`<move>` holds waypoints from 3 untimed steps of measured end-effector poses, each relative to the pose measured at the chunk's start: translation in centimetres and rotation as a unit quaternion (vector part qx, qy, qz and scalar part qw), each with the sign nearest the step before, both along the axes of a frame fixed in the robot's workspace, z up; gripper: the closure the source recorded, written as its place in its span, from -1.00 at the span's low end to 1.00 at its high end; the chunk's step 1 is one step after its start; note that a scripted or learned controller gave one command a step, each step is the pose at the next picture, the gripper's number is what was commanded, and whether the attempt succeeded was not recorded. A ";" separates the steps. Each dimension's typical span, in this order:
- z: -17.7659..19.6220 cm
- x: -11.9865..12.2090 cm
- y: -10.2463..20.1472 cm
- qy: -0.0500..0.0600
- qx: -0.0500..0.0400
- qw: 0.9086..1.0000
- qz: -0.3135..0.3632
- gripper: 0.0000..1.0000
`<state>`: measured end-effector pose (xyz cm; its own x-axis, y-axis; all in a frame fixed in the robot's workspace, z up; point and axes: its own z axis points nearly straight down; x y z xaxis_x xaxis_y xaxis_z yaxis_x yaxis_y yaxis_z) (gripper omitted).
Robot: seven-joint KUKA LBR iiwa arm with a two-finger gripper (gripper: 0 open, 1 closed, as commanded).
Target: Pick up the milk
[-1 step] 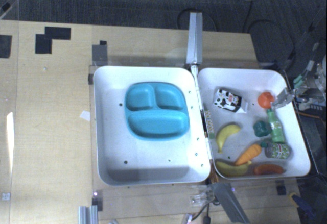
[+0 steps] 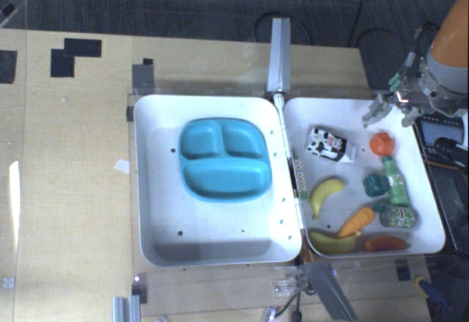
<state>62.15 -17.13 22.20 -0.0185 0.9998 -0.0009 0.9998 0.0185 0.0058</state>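
Bins sit side by side on your bench, and reading from the left you meet the left bin [image 2: 150, 166] first, carrying a blue tray [image 2: 223, 158] with three compartments, laid flat near the middle. Nothing lies in the tray, so I judge it a drop-off place, not part of this pick.

Cross the divider and you reach the right bin [image 2: 300, 119], where all the loose items are. The milk [image 2: 327, 143] comes first: a small carton with black-and-white cow patches, lying on its side in the bin's upper left part, apart from everything else. That open floor around it should give you room to come down on it. Lower down, a banana [image 2: 325, 194] lies near the centre and a second banana [image 2: 333, 242] rests against the near wall. A carrot [image 2: 356, 221] slants between them. Further right a green bottle [image 2: 393, 183] stands in a cluster with a teal item beside it, an orange fruit [image 2: 381, 143] above it and a small can below.

Your gripper [image 2: 388, 104] hangs over the upper right corner of that bin, its fingers spread and holding nothing. It is well apart from the milk, so the reach is, I judge, not yet made; you would need to travel left and descend.
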 end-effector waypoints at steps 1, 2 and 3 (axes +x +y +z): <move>5.1 -1.3 1.3 -0.001 0.000 1.000 0.020 -1.00; -1.7 3.0 4.9 0.001 0.000 1.000 0.003 -1.00; -12.6 2.4 8.3 0.000 0.000 1.000 -0.006 -1.00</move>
